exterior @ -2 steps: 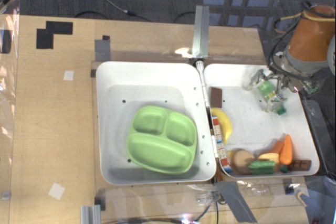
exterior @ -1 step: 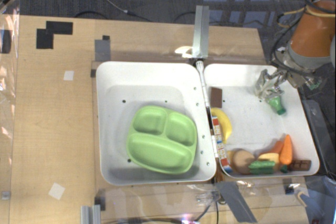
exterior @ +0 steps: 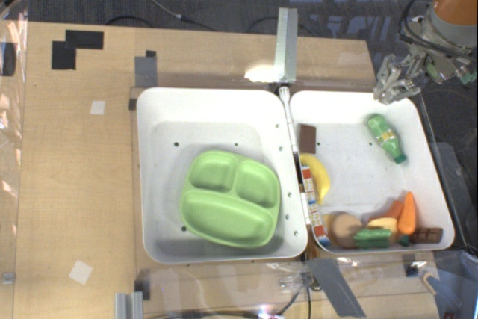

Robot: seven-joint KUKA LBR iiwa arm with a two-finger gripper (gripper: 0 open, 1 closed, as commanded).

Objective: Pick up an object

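My gripper (exterior: pixel 393 86) hangs above the far edge of the right bin (exterior: pixel 351 153), with nothing between its fingers. A green bottle (exterior: pixel 386 137) lies just in front of it, toward the bin's right side. A banana (exterior: pixel 317 174) and a brown bar (exterior: pixel 307 137) lie by the bin's left wall. Along the near edge sit a carrot (exterior: pixel 406 213), a brownish round item (exterior: pixel 344 227), a green vegetable (exterior: pixel 372 237), a yellow piece (exterior: pixel 382 223) and a dark chocolate piece (exterior: pixel 427 235).
The left bin (exterior: pixel 160 123) holds a green divided plate (exterior: pixel 230 198). A metal post (exterior: pixel 287 48) stands behind the divider between the bins. The wooden bench (exterior: pixel 67 183) stretches to the left.
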